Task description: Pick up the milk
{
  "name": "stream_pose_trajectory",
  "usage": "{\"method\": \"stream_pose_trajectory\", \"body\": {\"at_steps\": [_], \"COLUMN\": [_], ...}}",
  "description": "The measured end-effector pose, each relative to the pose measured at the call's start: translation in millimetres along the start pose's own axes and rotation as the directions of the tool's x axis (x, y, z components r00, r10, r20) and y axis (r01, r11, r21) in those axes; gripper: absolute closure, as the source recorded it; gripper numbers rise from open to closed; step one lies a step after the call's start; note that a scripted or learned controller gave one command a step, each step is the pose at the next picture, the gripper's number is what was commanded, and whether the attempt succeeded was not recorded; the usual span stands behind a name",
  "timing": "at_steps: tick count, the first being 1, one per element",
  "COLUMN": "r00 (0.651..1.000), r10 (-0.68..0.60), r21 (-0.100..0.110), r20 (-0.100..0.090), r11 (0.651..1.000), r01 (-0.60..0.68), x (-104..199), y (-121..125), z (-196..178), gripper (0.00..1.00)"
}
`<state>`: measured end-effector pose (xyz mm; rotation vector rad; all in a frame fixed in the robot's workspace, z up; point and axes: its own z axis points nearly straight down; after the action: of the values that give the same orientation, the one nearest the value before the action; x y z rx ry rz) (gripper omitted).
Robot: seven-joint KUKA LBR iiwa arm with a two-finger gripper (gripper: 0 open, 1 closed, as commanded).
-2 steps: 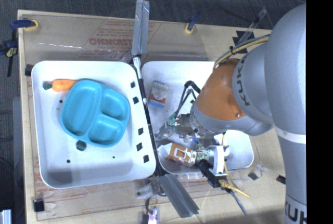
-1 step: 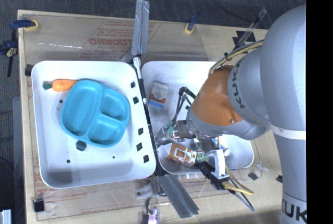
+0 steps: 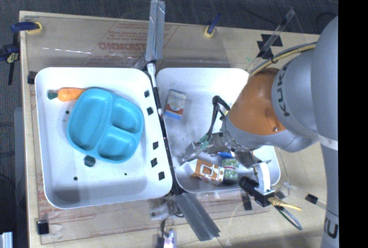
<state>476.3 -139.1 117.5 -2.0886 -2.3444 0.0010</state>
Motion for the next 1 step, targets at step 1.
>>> {"method": "stream_pose_trajectory", "body": {"at_steps": [1], "r00": [1.0], "r10": [0.019], "r21": [0.0], "r20": [0.0], "r11": [1.0], "r01": [-0.019], "x": [26.7], "y": [3.4], "z": [-21.4], "gripper": [0.0]}}
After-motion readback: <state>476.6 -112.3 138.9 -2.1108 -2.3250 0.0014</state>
